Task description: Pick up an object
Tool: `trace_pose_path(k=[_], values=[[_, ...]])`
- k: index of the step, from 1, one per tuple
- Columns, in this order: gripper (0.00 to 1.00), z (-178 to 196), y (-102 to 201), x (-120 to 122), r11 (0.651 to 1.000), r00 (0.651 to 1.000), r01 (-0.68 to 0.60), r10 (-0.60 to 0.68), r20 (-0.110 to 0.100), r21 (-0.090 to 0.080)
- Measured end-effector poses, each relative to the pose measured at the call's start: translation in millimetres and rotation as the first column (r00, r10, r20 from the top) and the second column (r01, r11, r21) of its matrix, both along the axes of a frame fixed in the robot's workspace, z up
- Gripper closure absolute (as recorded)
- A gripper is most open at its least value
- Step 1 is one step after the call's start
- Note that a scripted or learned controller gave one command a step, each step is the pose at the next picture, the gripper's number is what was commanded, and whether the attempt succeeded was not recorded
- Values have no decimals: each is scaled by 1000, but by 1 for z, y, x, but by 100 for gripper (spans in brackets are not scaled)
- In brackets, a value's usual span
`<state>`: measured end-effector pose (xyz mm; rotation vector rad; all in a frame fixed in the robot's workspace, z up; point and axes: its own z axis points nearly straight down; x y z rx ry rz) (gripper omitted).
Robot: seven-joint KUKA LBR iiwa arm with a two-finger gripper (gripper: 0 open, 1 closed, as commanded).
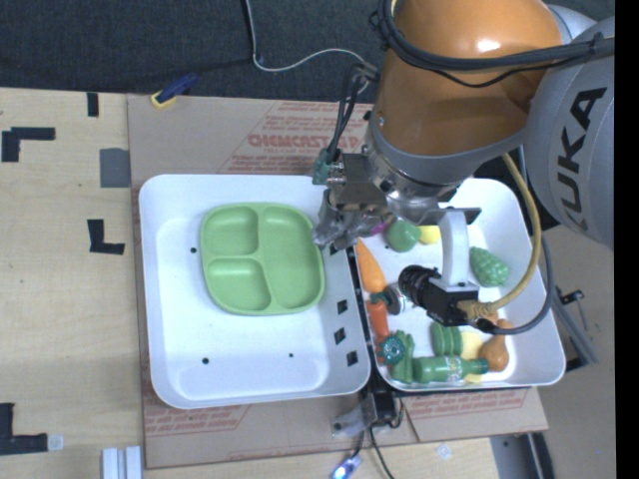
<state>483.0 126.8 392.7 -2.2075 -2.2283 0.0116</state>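
My gripper (339, 226) hangs under the big orange wrist, over the rim between the two bins, at the right bin's upper left corner. The right bin (532, 257) holds several toy foods: an orange carrot (369, 265), a round green piece (402, 235), a yellow piece (429, 235), a green bumpy piece (489, 266), a red-orange piece (378, 317), a teal piece (395, 348), a green bottle-like toy (439, 368) and an orange ball (494, 350). I see nothing held at the gripper. The wrist hides the right bin's far part.
A green divided plate (262, 258) lies in the left bin (170, 297). A black and white camera mount (439, 292) with cables hangs over the right bin's middle. Cardboard (250, 138) lies under both bins.
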Motion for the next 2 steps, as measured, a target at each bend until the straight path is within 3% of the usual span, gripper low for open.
trace_pose_path(k=[1,2], values=[[0,0,0,0,1000,1000,0,0,-1,0],[100,9,1,0,1000,1000,-3,3,-3,0]])
